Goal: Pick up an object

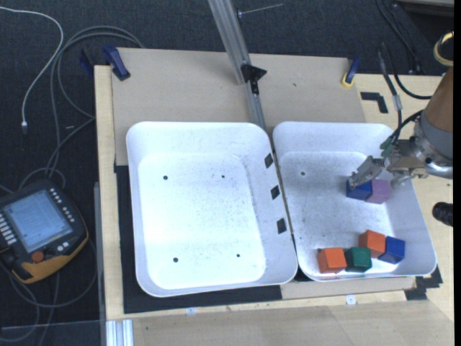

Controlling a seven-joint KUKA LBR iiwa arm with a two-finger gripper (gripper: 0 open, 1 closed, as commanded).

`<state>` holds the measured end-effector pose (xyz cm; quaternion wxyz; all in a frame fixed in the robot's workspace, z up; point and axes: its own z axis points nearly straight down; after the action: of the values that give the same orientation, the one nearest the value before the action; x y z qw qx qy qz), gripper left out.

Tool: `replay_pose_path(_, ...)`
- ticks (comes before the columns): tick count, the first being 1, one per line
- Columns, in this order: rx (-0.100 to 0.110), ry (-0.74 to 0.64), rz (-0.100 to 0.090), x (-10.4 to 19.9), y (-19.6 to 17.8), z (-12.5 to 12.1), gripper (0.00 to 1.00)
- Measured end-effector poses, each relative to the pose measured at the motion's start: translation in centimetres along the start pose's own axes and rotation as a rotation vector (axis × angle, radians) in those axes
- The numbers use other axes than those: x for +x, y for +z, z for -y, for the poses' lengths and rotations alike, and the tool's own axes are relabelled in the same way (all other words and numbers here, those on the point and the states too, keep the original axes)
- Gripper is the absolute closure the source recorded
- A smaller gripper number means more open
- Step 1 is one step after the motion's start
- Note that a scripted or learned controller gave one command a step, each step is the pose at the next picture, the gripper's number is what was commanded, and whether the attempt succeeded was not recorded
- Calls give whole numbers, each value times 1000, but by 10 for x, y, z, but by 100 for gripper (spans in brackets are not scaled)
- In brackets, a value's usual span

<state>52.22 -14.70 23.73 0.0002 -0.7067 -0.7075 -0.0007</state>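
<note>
At the near edge of the right bin, four blocks sit bunched together: an orange block on the left, a green block touching it, a second orange block just behind, and a blue block at the right end. Farther back in the same bin, a purple block lies beside a dark blue block, the two touching. The tool hangs directly over this pair, its left finger reaching down to the dark blue block; whether it is spread wide, narrowed or gripping a block cannot be told from this angle. The grey arm enters from the right. The left bin lies alongside on the wooden desk. On the dark floor to the left rests a teach pendant with its cables. At the far side, a metal rail slants down toward the gap between the bins.
</note>
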Motion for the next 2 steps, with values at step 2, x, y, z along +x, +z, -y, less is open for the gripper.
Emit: replay_pose_path(2, -5, -11, -29, -54, 128, -74, 0)
